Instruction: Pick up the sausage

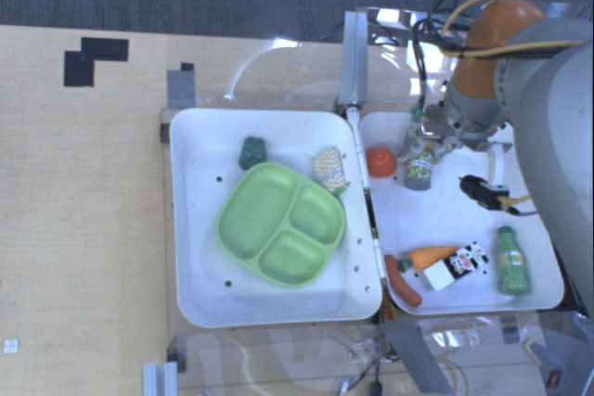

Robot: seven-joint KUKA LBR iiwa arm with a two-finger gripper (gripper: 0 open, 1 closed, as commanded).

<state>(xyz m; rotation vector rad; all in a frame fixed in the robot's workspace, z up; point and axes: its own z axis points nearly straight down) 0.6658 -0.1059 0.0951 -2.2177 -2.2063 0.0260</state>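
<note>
The sausage (402, 282), reddish-brown and slightly curved, lies in the right bin's near left corner, against the wall between the bins. My gripper (419, 164) points down over the far left part of the right bin, just right of a red ball (380, 161). It is well behind the sausage and apart from it. A small grey-green thing (418, 175) sits right at the gripper's tip; whether it is held is hidden.
An orange carrot (433, 256), a black-and-white cow-patterned block (461, 263) and a green bottle (509, 261) lie just right of the sausage. The left bin (190, 199) holds a green divided plate (281, 223), a dark green piece (252, 152) and a patterned piece (329, 168).
</note>
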